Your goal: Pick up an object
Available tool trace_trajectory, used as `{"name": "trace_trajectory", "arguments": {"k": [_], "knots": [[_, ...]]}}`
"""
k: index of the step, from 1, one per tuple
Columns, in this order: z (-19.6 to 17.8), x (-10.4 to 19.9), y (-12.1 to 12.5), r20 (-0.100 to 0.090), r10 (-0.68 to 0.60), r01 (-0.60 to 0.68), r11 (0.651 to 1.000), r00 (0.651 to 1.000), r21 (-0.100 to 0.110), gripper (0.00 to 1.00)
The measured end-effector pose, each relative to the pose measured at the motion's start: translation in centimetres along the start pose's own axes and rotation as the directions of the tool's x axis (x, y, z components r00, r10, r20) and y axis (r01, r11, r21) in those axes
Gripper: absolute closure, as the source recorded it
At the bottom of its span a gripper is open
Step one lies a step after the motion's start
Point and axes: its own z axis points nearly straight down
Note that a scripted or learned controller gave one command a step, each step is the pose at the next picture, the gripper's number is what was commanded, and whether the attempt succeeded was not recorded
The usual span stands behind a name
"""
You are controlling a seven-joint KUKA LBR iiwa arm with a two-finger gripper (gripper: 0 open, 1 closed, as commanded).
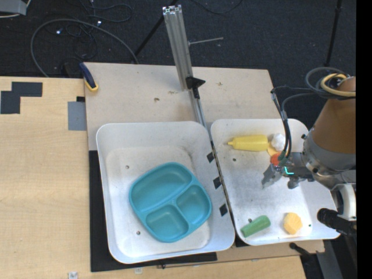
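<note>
1. Teal plastic divided tray (pixel 170 202) lies in the left bin (pixel 110 150); stiff and light, but probably too broad and flat to pinch except at its rim.
2. Green cylinder (pixel 256 225) rests near the front of the right bin (pixel 244 127); it looks light and smooth, best taken across its narrow middle.
3. Yellow bottle-like toy (pixel 250 143) lies on its side at the back; likely slippery, so grip its waist.
4. Gripper (pixel 273 176) hangs between them, holding nothing visible; how wide it stands I cannot tell.
5. Yellow-orange chunk (pixel 293 222) sits right of the cylinder; small, and its surface cannot be made out.
</note>
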Motion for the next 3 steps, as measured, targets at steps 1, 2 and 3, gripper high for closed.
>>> {"name": "trace_trajectory", "arguments": {"k": [1,2,3], "knots": [[0.0,0.0,0.0,0.0,0.0,0.0,1.0,1.0,-0.001,0.0],[6.3,0.5,0.0,-0.002,0.0,0.0,1.0,1.0,0.007,0.0],[11.1,1.1,0.5,-0.002,0.0,0.0,1.0,1.0,0.006,0.0]]}}
